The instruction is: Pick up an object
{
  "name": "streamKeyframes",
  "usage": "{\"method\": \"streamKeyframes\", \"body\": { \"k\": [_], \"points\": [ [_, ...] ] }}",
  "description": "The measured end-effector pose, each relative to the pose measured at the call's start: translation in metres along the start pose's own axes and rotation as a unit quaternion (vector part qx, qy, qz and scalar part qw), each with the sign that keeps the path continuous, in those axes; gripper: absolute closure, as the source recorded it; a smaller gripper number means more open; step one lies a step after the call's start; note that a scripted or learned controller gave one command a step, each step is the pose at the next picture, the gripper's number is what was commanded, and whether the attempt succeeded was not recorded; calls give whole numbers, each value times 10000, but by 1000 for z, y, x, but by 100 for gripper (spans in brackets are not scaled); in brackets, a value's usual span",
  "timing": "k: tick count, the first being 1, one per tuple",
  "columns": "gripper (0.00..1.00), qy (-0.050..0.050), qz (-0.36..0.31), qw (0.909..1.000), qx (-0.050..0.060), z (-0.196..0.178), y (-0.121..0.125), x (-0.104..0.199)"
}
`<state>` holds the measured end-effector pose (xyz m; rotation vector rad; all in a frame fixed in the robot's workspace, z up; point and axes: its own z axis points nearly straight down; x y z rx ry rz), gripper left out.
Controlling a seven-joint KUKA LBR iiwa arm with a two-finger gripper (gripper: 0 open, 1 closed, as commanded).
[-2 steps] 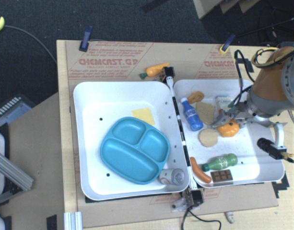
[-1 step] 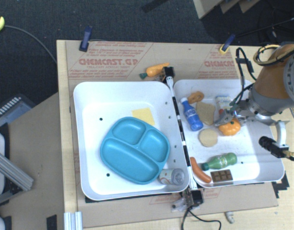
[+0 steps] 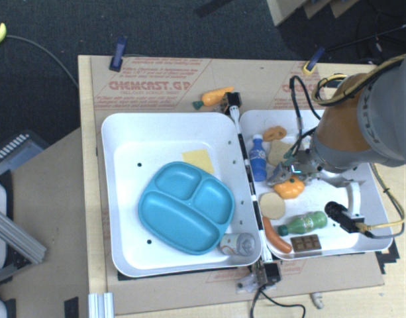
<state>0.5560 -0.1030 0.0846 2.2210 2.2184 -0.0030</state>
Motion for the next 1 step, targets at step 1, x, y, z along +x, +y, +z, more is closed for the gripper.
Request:
{"method": "streamKeyframes", "body": {
  "k": [1],
  "points": [
    [100,19,-15,10000,-11,-101,14,59]
  ]
}}
